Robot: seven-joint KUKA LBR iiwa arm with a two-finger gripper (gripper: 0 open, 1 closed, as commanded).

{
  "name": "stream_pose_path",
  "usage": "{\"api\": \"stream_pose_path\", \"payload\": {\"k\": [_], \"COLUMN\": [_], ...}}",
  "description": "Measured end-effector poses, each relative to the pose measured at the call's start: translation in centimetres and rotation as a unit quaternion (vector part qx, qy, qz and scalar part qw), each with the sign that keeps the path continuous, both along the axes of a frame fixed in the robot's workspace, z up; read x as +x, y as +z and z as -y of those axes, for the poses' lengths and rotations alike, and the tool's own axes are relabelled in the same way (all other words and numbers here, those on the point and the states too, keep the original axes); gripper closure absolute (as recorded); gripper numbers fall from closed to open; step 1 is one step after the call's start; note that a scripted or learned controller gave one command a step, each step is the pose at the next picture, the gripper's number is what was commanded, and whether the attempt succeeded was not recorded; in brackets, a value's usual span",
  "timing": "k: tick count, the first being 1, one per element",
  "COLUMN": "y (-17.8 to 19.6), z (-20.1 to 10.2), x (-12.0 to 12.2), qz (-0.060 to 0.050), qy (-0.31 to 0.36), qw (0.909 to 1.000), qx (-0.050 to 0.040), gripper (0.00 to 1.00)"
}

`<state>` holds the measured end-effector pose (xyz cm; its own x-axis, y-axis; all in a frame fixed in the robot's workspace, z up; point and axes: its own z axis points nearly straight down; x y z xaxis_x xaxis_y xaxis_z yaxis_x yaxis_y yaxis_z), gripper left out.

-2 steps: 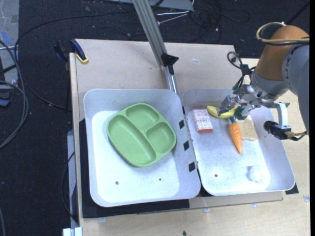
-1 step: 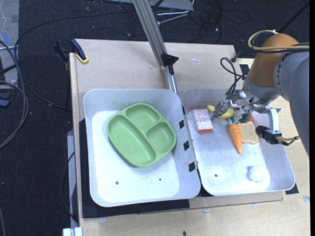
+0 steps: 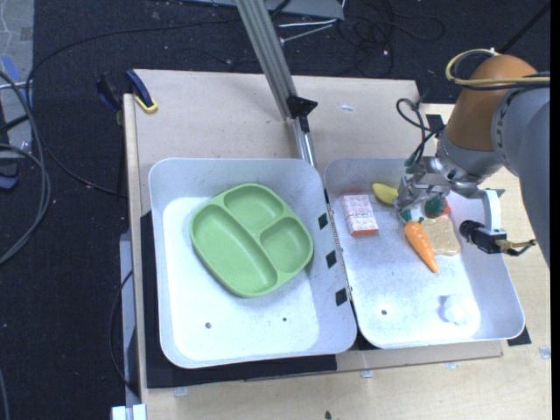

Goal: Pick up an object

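My gripper (image 3: 418, 201) hangs low over the back of the right bin (image 3: 394, 309), just above the top end of an orange carrot (image 3: 421, 244). A yellow banana (image 3: 384, 192) lies just to its left. A pink and white box (image 3: 359, 213) rests further left near the bin's inner wall. A tan slice of bread (image 3: 444, 234) lies beside the carrot on its right. A small green and red item (image 3: 435, 205) sits right at the gripper. A small white object (image 3: 454, 309) lies near the front right corner.
The left bin (image 3: 175, 322) holds a green divided plate (image 3: 252, 238). A slanted metal pole (image 3: 271, 51) runs from the back down to the gap between the bins. The wooden bench (image 3: 219, 112) extends behind both bins.
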<state>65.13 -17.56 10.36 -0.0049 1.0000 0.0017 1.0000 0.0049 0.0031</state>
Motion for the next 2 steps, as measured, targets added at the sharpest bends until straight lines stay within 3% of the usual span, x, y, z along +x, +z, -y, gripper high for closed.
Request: {"api": "stream_pose_path", "payload": {"k": [2], "y": [10.8], "z": [-0.1], "x": [0.3], "qz": [0.001], "qy": [-0.002], "qw": [1.0], "qx": [-0.0016], "gripper": [1.0]}}
